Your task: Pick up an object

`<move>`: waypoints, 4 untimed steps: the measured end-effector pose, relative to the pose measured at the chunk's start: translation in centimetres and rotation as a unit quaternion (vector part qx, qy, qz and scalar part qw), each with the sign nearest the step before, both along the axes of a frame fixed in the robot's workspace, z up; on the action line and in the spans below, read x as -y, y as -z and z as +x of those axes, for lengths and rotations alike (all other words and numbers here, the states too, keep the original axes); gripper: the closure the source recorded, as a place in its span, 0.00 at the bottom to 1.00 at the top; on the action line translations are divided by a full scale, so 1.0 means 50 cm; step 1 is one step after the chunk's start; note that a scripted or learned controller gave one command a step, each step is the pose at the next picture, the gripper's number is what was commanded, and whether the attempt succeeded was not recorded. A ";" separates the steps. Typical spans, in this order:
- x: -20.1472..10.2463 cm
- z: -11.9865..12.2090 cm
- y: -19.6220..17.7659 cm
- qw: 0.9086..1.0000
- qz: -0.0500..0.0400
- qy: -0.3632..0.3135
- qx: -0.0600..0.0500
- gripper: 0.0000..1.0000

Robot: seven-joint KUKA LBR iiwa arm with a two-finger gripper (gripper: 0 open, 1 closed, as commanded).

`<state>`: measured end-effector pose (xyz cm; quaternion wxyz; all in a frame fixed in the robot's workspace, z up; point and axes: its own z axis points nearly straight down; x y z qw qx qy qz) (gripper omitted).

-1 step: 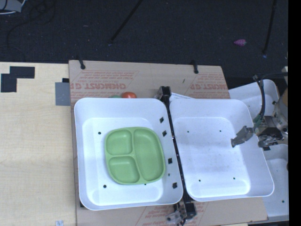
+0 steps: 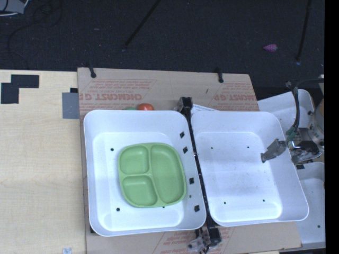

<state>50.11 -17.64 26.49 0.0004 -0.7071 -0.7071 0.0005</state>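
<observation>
**Green tray sits in the left bin while the gripper hovers at the right bin's edge**

Nearest the camera, at the bottom of the view, the brown cardboard sheet (image 2: 175, 242) under the bins shows its printed red lettering, and a dark clamp (image 2: 204, 241) sits where the two bins meet; to the left of it lies the pale wooden bench top (image 2: 37, 168).

Just beyond, the left bin (image 2: 100, 136) holds a green divided plate (image 2: 151, 174); the plate lies flat on the bin floor, right of the bin's middle, with three compartments facing up; it is touching nothing else and stands well apart from the arm.

Beside it, across a dark divider (image 2: 193, 157) running between the two, the right bin (image 2: 238, 194) shows a bare white floor with faint scuff marks.

At the right bin's right-hand rim the gripper (image 2: 275, 150) reaches in from the right; one grey finger (image 2: 273, 151) shows over the bin's floor, tilted; whether the fingers are apart or together I cannot tell, and nothing is seen between them.

Farther back, behind the left bin's far wall, a small red-orange object (image 2: 145, 107) peeks out on the cardboard, with a bit of green just beside it; beyond the cardboard lies dark carpet (image 2: 159, 25) with cables, and a small purple thing (image 2: 270, 47) sits on it at the far right.
</observation>
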 end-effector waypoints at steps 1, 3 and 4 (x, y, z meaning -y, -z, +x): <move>-0.019 0.011 0.111 1.000 0.002 0.000 -0.003 0.00; -0.023 0.011 0.326 1.000 0.002 0.000 -0.004 0.00; -0.020 0.012 0.300 1.000 0.001 0.003 -0.002 1.00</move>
